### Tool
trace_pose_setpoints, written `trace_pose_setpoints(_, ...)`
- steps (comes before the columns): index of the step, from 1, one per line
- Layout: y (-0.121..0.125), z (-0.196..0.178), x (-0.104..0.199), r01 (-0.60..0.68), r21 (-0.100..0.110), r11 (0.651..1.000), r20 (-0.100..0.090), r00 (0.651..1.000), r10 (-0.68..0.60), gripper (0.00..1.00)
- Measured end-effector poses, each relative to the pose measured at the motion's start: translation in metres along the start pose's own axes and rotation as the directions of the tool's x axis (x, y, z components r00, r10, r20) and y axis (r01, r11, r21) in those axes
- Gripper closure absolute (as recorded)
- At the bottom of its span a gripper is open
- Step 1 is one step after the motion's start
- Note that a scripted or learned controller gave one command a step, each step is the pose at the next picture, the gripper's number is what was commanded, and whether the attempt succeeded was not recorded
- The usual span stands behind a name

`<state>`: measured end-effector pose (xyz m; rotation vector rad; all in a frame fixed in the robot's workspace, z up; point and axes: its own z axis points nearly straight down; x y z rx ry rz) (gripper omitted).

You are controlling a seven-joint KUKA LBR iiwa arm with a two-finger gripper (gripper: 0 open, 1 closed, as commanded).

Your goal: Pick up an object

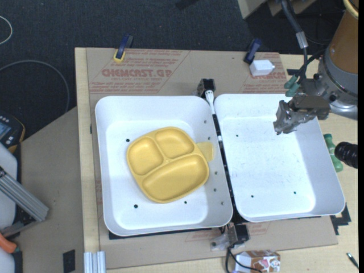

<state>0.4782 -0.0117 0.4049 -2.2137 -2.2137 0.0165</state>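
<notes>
A small brown-and-white packet (pixel 263 261) is lying at the bench's near edge, print too small to read. Behind it, a yellow three-section plate (pixel 167 164) is sitting in the left bin (pixel 111 152), w/ a pale yellow scrap (pixel 206 151) poking out at its right side. The gripper (pixel 283 126) is hanging over the far part of the right bin (pixel 318 181), well apart from the plate; can't tell how it's set or whether it's carrying anything. Farther back, red "CHEMCAST" lettering is showing on the brown board (pixel 170 67), between two blue clamps (pixel 122 47).
</notes>
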Motion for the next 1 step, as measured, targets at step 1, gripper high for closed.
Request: trace_pose_setpoints(1, 0.0009, 0.0086, 0.0634, 0.008, -0.011, 1.000, -0.001, 1.000, -0.008, 1.00)
